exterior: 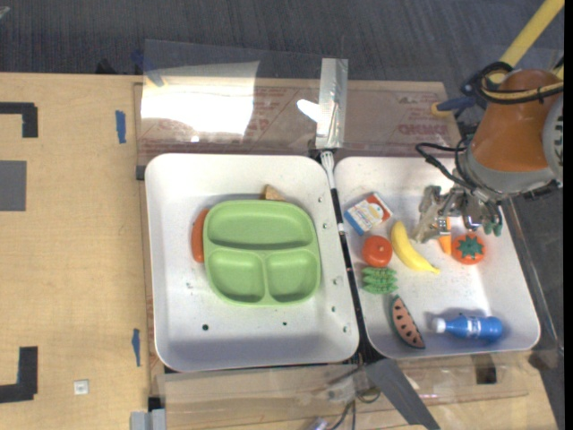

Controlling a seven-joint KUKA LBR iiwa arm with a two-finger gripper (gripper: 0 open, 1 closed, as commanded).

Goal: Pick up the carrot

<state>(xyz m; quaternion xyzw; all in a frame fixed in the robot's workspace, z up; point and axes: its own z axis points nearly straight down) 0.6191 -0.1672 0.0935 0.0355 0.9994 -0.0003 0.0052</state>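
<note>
The carrot shows as a small orange piece in the right bin, just right of the banana. My gripper hangs low directly over it and covers its upper part. Whether the carrot is held is not visible from this angle. The grey arm with its orange band reaches in from the upper right.
Touching range of the carrot: a round orange-red fruit with green leaves. Also in the right bin: a red tomato, green vegetable, watermelon slice, blue bottle, small packet. The left bin holds a green divided plate.
</note>
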